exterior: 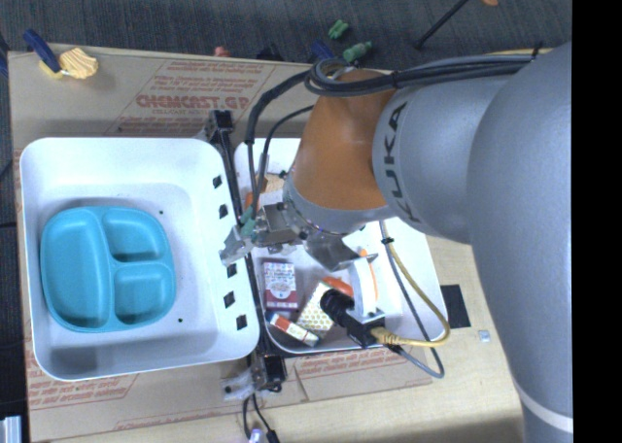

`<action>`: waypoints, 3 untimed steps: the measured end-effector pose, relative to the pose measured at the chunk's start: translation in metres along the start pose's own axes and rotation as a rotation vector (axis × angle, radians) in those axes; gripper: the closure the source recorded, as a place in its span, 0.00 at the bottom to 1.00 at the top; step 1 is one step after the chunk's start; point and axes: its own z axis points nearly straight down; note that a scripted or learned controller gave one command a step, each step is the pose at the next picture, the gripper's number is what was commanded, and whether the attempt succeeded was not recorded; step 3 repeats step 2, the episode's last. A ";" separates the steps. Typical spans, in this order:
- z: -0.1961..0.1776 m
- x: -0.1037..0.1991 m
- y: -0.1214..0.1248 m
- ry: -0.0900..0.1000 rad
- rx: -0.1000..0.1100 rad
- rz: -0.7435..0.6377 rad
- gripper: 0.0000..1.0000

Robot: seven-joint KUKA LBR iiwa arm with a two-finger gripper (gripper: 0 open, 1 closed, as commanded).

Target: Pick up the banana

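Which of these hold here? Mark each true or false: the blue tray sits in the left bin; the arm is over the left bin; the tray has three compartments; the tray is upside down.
1. The blue tray sits in the left bin. True.
2. The arm is over the left bin. False: it hangs over the right bin.
3. The tray has three compartments. True.
4. The tray is upside down. False: its compartments face up.
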 end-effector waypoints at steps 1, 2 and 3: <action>0.034 -0.047 0.040 0.000 0.000 -0.105 0.00; 0.034 -0.127 0.015 0.002 0.001 -0.250 0.00; 0.034 -0.127 0.015 0.002 0.001 -0.250 0.00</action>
